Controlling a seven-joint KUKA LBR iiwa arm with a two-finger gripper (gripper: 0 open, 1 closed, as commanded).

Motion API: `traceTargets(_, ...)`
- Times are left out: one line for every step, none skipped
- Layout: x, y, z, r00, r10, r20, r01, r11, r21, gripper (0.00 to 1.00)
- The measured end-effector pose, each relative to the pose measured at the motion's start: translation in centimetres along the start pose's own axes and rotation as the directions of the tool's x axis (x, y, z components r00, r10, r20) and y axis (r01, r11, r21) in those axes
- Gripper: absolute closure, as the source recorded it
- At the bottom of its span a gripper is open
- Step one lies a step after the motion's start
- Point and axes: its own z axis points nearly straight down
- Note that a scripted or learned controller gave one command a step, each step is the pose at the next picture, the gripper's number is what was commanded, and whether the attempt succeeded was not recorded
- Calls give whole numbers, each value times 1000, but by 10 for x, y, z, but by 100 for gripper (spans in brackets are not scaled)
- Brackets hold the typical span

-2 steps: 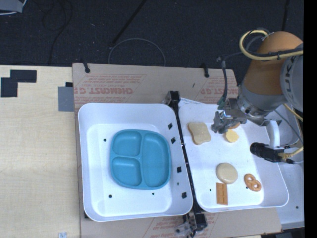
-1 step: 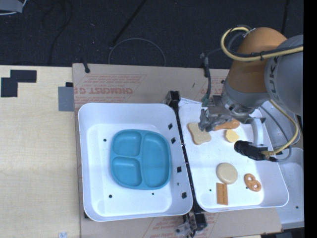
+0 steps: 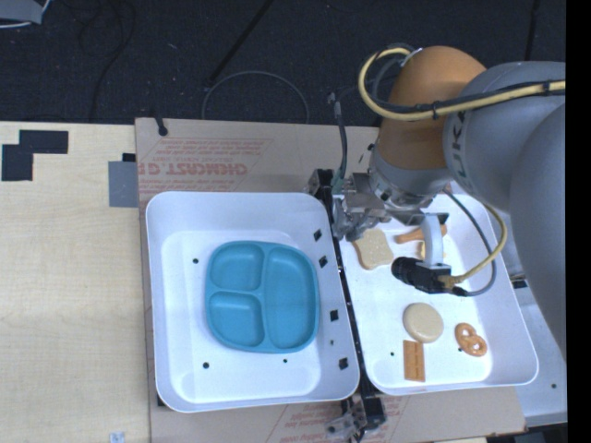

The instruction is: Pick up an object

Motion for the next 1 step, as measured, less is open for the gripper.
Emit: traceTargets(52,10,10,1000,1,1,-1,1000,0,100)
